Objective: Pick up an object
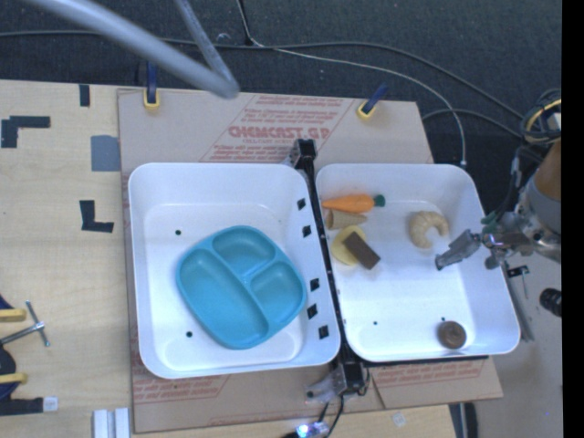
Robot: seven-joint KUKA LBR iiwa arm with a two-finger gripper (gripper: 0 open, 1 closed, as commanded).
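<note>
One orange carrot (348, 204), green-tipped

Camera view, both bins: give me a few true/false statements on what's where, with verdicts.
1. The blue divided tray lies in the left bin. True.
2. The carrot lies in the left bin. False: it lies in the right bin, near the divider.
3. The gripper grips the croissant. False: it is beside the croissant, with nothing seen between its fingers.
4. A small brown round object lies near the right bin's front right corner. True.
5. The yellow and brown piece rests on the blue divided tray. False: it lies in the right bin, below the carrot.
</note>
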